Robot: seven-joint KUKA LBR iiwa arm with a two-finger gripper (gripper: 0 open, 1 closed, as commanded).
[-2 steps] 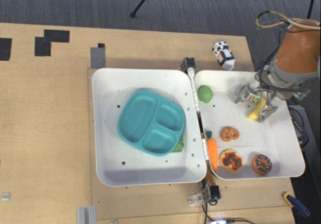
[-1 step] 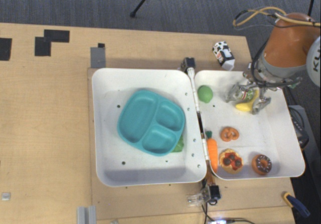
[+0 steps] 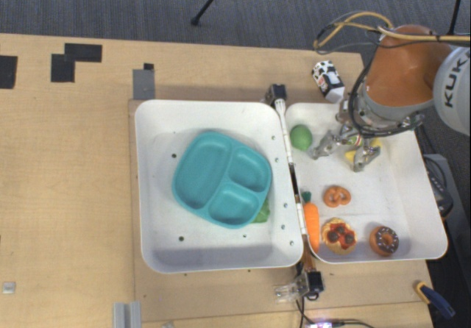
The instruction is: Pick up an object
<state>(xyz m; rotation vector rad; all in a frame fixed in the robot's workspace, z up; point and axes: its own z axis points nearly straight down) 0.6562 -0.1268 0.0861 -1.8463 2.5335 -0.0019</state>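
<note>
Left bin (image 3: 158, 172): teal tray (image 3: 222, 178); right bin (image 3: 412, 194): green ball (image 3: 300, 136) at ten o'clock, claw (image 3: 341, 152) spread, unladen, at twelve beside yellow piece (image 3: 370, 147); risk of closing on nothing, or glancing off.

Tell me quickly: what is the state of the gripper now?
Gripper: open, holding nothing, hovering over the right bin near the green ball.

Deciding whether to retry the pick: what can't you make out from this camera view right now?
- Whatever is at the gripper: a yellowish thing is partly hidden by the arm's wrist; identity unclear.
- Green item in the left bin: mostly covered by the teal divided plate.
- Arm: cut off at the right edge.
</note>
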